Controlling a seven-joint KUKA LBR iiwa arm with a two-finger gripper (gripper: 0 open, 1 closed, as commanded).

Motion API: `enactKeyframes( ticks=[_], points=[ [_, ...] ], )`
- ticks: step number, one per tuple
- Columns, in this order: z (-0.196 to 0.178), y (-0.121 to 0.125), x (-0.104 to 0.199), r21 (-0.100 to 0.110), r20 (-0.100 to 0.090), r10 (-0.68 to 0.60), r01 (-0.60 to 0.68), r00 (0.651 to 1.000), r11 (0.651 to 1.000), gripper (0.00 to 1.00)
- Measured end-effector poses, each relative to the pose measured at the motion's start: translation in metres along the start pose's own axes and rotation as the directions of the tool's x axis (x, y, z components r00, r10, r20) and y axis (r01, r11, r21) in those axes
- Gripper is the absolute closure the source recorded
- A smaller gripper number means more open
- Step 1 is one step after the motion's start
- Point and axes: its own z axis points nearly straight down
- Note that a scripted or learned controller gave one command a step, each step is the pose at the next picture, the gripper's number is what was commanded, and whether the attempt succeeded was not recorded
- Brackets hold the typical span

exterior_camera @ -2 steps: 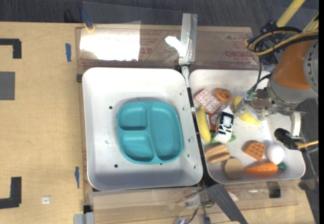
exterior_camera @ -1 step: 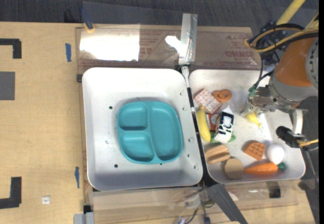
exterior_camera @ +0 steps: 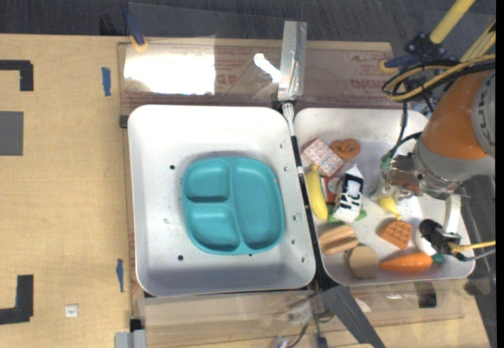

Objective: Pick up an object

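Hovering over the right bin [exterior_camera: 378, 122] near the counter's right edge, claw [exterior_camera: 402, 181] above toy food; grip state unclear.

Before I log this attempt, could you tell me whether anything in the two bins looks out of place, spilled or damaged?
Nothing stands out. The teal divided tray sits flat in the left bin. The toy foods, including the banana, waffle and carrot, lie loosely jumbled but all inside the right bin. No visible spill or damage.
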Motion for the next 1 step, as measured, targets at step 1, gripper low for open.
enactKeyframes(
  ticks=[1],
  points=[
    [-0.1138,-0.0122,0.0659,-0.005,-0.003,-0.071,0.071,0.997,0.997,1.0]
  ],
)
